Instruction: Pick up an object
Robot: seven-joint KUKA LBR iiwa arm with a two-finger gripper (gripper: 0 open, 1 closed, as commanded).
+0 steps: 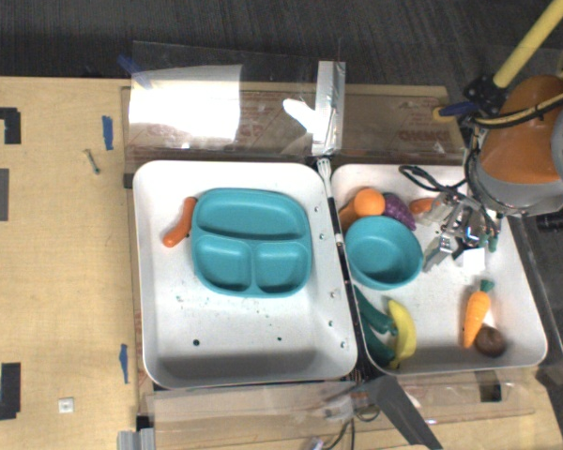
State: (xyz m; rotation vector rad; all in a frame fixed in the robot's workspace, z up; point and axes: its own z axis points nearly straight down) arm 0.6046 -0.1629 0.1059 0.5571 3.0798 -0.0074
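White plastic forms two shallow bins set side by side on the bench. The left bin (159, 336) carries a teal divided tray (251, 240) near its far middle, with an orange sausage-shaped toy (179, 223) lying just beside the tray's left edge. The right bin (521, 279) holds a teal bowl (383, 251) against its left wall. An orange ball (368, 202) and a purple toy (399, 209) sit at the bowl's far rim, near the bin's far left corner. A yellow banana (403, 329) lies by the near left corner beside a dark green item (376, 331) I cannot identify. A toy carrot (476, 315) rests toward the near right corner, its tip just beside a dark brown lump (491, 341). The gripper (458, 235) hangs over the right bin's far middle, just right of the bowl; whether it is open or closed cannot be told, and nothing is visibly held.
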